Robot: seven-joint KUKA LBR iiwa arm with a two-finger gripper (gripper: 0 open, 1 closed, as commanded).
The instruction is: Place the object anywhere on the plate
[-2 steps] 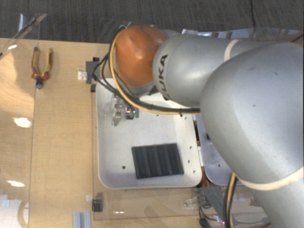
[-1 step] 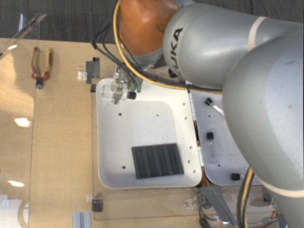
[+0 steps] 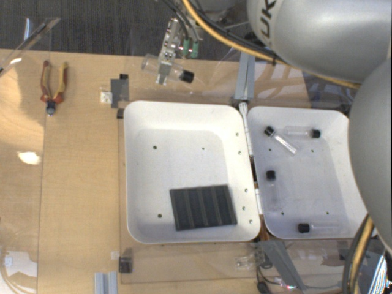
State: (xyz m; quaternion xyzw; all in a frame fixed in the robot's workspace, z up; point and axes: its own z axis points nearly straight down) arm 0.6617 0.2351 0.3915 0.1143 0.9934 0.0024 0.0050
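The plate [image 3: 203, 207] is a dark ribbed rectangle lying flat in the left bin [image 3: 141, 164], near its front right corner. My gripper [image 3: 164, 71] hangs beyond the back edge of that bin, over the wooden bench, far from the plate. A clear tube with a black cap [image 3: 184, 76] lies crosswise between its fingers, so the gripper is shut on it. Three more clear tubes with black caps [image 3: 280, 141] lie scattered in the right bin [image 3: 334, 182].
Red-handled pliers [image 3: 52, 84] lie on the bench at the far left. A black bracket [image 3: 120, 90] stands by the left bin's back corner. The big grey arm links [image 3: 318, 23] fill the upper right, and cables run along the front right.
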